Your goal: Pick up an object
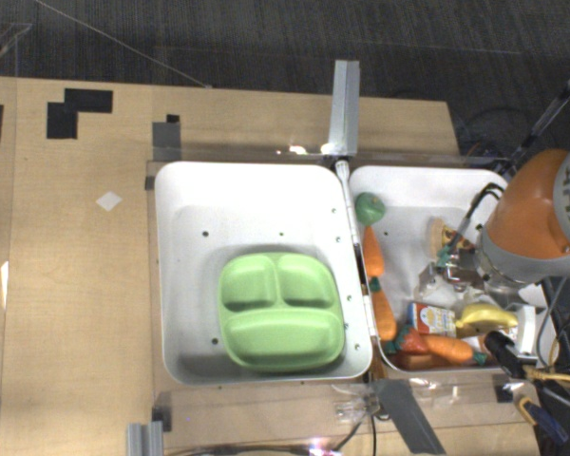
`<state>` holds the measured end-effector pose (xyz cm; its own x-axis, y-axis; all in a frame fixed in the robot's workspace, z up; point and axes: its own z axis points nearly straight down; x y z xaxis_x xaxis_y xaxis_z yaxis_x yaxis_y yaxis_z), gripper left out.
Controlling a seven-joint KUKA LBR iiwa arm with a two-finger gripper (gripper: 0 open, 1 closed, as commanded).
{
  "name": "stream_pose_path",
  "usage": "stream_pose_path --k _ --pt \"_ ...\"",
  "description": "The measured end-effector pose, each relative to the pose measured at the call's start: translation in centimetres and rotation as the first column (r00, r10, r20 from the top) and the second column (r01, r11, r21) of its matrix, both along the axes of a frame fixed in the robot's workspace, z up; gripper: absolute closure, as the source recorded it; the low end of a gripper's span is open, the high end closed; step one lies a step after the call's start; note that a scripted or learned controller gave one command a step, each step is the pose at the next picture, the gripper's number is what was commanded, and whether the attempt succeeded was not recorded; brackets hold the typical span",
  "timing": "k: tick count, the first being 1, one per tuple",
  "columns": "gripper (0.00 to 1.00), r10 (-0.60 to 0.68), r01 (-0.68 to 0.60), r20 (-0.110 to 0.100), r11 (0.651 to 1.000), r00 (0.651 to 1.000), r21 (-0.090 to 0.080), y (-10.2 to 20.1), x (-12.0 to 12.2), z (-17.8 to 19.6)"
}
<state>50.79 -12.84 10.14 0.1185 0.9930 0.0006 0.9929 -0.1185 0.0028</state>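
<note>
Two white bins: left bin (185, 255) holds green tray (280, 310); right bin (408, 183) holds carrots (372, 253), banana (484, 318). Jaws' state unclear.

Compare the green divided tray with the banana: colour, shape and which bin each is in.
The green divided tray is pale green; the banana is yellow. The tray is broad, flat and rounded-square; the banana is slim and curved. The tray lies in the left bin, the banana in the right bin.

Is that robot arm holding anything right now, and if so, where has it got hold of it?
It cannot be told: the gripper is low in the right bin, its tip too small and cluttered.
</note>
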Motion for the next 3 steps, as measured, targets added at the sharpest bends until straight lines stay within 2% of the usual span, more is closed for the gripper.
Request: stream_pose_path --k 1,2,3 --pt "0.00 0.112 -0.112 0.003 0.994 0.994 -0.002 -4.9 -0.9 4.9" --pt "0.00 0.108 -0.108 0.002 0.994 0.994 -0.001 -5.1 9.6 1.4" --pt "0.00 0.076 -0.076 0.003 0.997 0.997 -0.002 -6.4 9.3 2.2"
